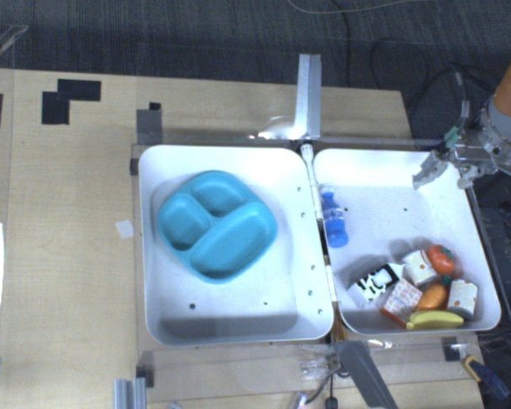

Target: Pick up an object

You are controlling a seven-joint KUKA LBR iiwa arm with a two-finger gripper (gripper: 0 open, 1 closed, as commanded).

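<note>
Gripper point(447, 167) hangs over right bin's point(392, 196) top right corner, fingers spread, holding nothing. Toys point(426, 290) clumped bottom right, bottle point(332, 220) alone by divider. Bottle looks easier, approach straight down, centred

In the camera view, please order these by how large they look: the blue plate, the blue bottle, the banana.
Largest to smallest:
1. Blue plate, by far the largest.
2. Banana.
3. Blue bottle.
The banana and bottle look close in length, so their order is unsure.
</note>
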